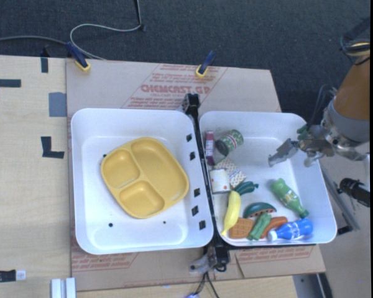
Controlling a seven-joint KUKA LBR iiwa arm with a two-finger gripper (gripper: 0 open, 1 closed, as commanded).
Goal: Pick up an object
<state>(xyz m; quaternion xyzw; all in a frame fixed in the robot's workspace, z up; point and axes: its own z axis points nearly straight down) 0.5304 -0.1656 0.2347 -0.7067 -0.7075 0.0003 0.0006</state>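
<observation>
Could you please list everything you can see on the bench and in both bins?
Shallow white bins: 2, white, side by side on cardboard.
Sectioned plastic tray: 1, yellow, left bin.
Small can: 1, green-labelled, right bin, far left.
Plastic bottle: 1, green, right bin.
Toy banana: 1, yellow, right bin, near edge.
Plastic bottle, blue: 1, right bin's near corner.
Spring clamps: 2, yellow-blue, cardboard's far edge.
Gripper: 1, grey, above right bin.
</observation>
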